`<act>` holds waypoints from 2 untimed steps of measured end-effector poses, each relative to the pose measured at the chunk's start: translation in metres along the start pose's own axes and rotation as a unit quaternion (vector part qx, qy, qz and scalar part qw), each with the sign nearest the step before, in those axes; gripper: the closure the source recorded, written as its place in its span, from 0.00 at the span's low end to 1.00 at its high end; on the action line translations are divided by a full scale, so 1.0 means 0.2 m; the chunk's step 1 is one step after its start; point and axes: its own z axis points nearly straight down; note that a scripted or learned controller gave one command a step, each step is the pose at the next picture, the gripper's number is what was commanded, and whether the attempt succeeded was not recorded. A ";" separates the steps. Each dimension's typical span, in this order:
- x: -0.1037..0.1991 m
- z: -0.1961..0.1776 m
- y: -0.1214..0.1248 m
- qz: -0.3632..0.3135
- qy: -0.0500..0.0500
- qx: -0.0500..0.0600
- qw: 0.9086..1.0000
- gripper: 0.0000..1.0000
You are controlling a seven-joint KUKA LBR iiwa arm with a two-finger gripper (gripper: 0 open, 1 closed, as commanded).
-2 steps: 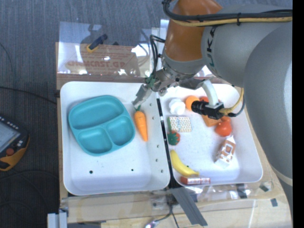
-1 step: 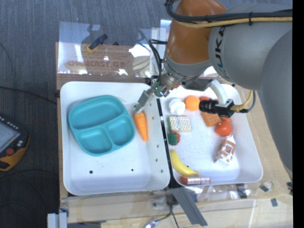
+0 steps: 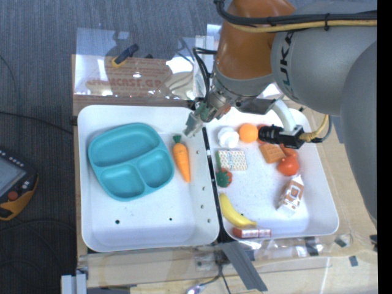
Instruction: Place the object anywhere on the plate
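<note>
A teal divided plate (image 3: 130, 159) lies in the left bin (image 3: 147, 231), toward its left side. An orange toy carrot (image 3: 182, 158) with a green top rests on the bin floor just right of the plate, not on it. My gripper (image 3: 196, 119) hangs over the wall between the two bins, just above and to the right of the carrot's green end. Nothing shows held in it, and the carrot lies apart from it.
The right bin (image 3: 318, 225) holds a white ball (image 3: 228, 137), an orange ball (image 3: 248, 132), a red tomato (image 3: 288, 164), a patterned box (image 3: 233, 160), a strawberry (image 3: 223, 177), a banana (image 3: 233, 210) and a small carton (image 3: 291, 195). The arm covers the back right.
</note>
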 end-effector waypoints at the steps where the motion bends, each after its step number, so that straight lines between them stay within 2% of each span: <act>1: -0.19 -0.25 -0.02 -0.166 -0.001 -0.002 0.986 1.00; 2: -0.38 0.05 0.02 -0.251 0.000 -0.001 0.968 1.00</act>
